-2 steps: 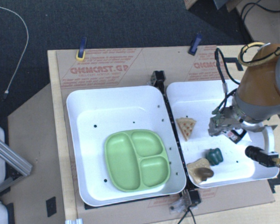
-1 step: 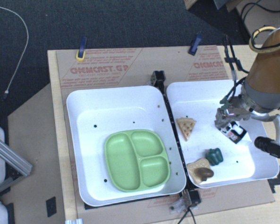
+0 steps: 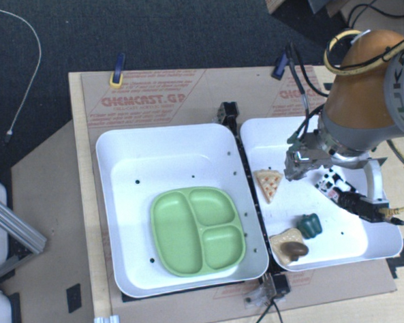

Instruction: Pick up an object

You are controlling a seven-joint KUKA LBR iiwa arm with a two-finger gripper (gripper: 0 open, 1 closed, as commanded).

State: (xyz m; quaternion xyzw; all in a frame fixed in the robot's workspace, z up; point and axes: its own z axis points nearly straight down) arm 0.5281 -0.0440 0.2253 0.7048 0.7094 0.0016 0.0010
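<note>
**Over the right-hand bin [image 3: 272, 143], claw [image 3: 295, 167] hangs beside toy pizza slice [image 3: 268, 183]**

At right of centre in the frame, the grey arm [image 3: 361, 93] with its orange band reaches in from the right edge and sets its claw above the upper middle of the right-hand white bin. Whether the claw is open or closed cannot be told from this slanting overhead view, and nothing can be seen held in it.

The nearest pickable item, a triangular toy pizza slice, lies just to the lower left of the claw, close to the wall the two bins share and pointing towards the bottom of the frame; it sits near the claw, but contact cannot be made out. Further down the same bin, a small teal-green object [image 3: 309, 225] rests well below the claw, and a tan-and-brown object [image 3: 290, 246] lies just beside it at the bin's lower left corner.

The left-hand bin [image 3: 160, 153] holds a pale green divided plate [image 3: 196, 229] in its lower half. Both bins stand on a pale bench [image 3: 95, 198], with a yellow-and-blue clamp [image 3: 117, 72] at its upper left edge.
</note>
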